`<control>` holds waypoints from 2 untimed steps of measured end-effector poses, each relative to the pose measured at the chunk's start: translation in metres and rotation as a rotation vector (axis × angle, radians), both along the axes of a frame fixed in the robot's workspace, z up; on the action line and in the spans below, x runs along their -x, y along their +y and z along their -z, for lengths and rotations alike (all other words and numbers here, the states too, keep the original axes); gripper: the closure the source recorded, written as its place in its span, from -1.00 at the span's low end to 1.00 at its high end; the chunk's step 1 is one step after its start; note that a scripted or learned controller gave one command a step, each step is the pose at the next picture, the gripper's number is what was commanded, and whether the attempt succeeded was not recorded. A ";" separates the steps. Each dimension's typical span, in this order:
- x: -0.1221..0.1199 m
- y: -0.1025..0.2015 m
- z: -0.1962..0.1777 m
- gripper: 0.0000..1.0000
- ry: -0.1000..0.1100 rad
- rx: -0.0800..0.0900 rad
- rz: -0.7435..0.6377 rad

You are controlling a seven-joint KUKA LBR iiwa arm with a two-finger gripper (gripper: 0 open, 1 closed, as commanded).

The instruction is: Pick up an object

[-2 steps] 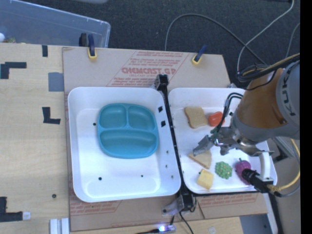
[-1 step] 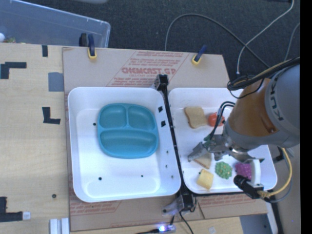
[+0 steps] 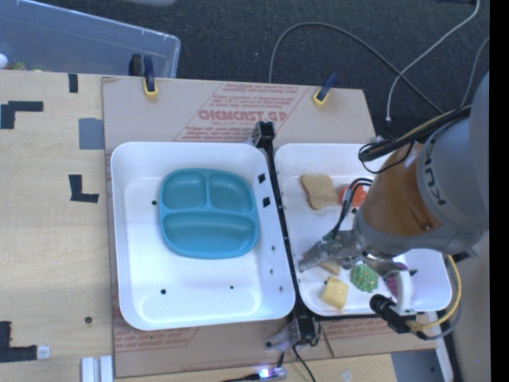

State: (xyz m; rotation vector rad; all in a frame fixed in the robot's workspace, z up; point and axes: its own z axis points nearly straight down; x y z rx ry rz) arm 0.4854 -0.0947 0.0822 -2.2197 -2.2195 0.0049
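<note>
Gripper [image 3: 318, 255] low in right bin [image 3: 290, 213], lower centre-right of frame; can't tell grip state. Just right of it: bumpy green piece [image 3: 364, 278], pale yellow wedge [image 3: 335, 293] below. Tan bread-like slab [image 3: 318, 190] above, well apart. Left bin [image 3: 127, 237]: smooth teal divided plate [image 3: 209, 213], 3 compartments, rounded corners.

Arm [image 3: 421, 205] over right bin [image 3: 290, 161]; gripper [image 3: 318, 255] low beside yellow block [image 3: 335, 294], green piece [image 3: 364, 277]; blue tray [image 3: 209, 212] in left bin [image 3: 131, 237].

Divided plate [image 3: 209, 213] in left bin [image 3: 127, 237]; food right.
</note>
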 end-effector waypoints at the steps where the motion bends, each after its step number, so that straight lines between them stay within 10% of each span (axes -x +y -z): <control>1: -0.001 -0.001 -0.012 1.00 -0.002 0.001 0.001; 2: 0.001 -0.002 -0.073 1.00 -0.006 0.000 -0.001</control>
